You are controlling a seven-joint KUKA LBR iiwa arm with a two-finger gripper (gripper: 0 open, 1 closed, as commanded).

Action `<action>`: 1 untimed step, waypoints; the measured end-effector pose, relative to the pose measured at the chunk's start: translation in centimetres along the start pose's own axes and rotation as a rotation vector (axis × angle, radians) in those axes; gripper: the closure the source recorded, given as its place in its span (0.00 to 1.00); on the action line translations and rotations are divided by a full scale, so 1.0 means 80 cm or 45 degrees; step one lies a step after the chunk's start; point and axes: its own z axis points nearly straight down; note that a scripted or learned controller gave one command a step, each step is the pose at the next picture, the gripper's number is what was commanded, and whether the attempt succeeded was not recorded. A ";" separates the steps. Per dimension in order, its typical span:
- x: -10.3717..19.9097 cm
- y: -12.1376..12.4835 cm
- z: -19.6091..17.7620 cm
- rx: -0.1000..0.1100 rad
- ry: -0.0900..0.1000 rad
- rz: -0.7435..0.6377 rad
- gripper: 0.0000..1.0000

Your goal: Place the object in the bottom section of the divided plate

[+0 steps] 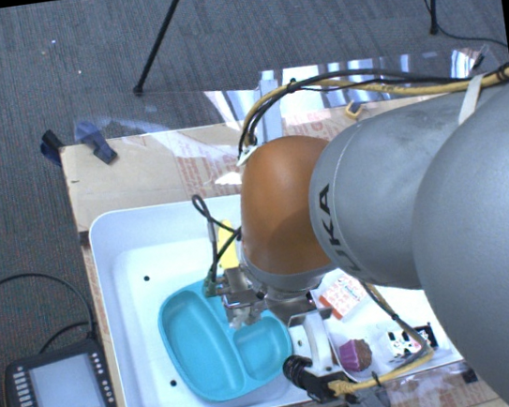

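Observation:
A light blue divided plate (200,348) lies in the left white bin (116,294), toward its front right corner. My gripper (239,310) hangs just over the plate's right part, at the ridge between its sections. The wrist and the orange band (280,213) above it hide much of the gripper. A small yellow patch (229,256) shows beside the wrist; I cannot tell what it is. Nothing lies in the visible parts of the plate.
The arm covers most of the right bin. Beneath it I see a purple cup-like item (355,354) and a white and red packet (344,296). Cables (208,224) loop over the left bin. A teach pendant (61,399) sits on the floor at lower left.

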 end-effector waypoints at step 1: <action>0.062 0.071 -0.024 -0.004 0.000 0.004 1.00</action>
